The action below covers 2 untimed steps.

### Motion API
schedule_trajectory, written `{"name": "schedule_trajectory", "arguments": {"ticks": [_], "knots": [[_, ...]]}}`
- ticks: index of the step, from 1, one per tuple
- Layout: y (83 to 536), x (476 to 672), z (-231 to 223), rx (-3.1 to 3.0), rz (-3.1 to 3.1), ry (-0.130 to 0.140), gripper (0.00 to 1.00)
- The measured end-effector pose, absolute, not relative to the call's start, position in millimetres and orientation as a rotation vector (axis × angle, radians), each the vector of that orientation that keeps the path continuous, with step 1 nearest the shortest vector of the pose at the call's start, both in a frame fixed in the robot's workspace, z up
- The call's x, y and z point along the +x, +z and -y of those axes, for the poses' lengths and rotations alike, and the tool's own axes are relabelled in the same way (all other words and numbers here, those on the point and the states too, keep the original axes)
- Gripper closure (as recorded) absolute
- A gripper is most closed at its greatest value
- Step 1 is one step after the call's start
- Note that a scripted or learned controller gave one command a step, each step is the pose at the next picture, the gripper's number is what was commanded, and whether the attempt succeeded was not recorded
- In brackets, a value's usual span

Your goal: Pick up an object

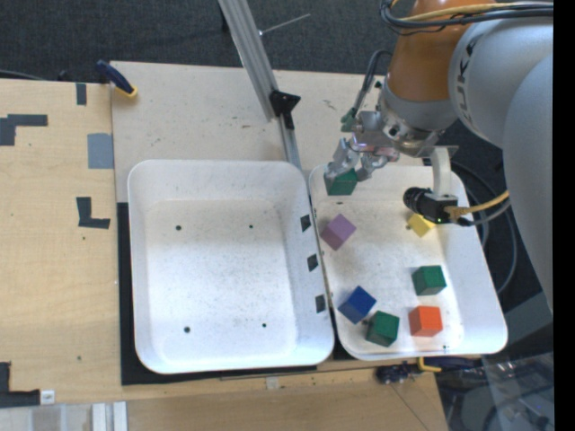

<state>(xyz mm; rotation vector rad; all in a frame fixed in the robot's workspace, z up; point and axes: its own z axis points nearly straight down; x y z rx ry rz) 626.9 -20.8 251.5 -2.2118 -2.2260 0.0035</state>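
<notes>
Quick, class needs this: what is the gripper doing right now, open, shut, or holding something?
Gripper: shut on the dark green cube, lifted near the far left corner of the right bin.

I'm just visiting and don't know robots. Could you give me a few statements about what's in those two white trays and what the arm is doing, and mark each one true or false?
1. The gripper has a dark green cube between its fingers. True.
2. The purple cube lies in the left bin. False: it lies in the right bin.
3. An orange cube sits near the right bin's front edge. True.
4. The blue cube is stacked on a green cube. False: it rests on the bin floor, beside a green cube.
5. The yellow cube lies in the right bin. True.
</notes>
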Motion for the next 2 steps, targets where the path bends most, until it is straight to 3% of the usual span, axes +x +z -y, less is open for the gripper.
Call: {"name": "schedule_trajectory", "arguments": {"ticks": [1, 2], "knots": [[240, 635.3, -32, -2.212, 2.227, 0.003, 1.00], [240, 661.5, -88, -2.212, 2.228, -0.001, 1.00]]}}
